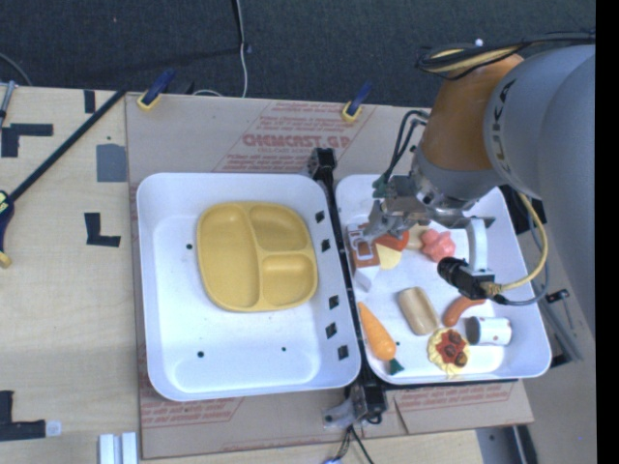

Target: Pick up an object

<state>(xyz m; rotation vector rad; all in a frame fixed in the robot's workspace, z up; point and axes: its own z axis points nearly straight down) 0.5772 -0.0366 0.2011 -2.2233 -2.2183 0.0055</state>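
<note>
Two bins side by side on worktop (58,259). In left bin (164,356): tray (257,256), centre frame. In right bin (527,356), lower right: carrot (375,331) at left edge, bread roll (418,309) right of it, sausage (460,309) further right, pizza (449,348) below.

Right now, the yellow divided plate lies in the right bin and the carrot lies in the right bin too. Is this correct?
Not quite. The camera view shows the yellow divided plate in the left bin, not the right one. The carrot does lie in the right bin.
</note>
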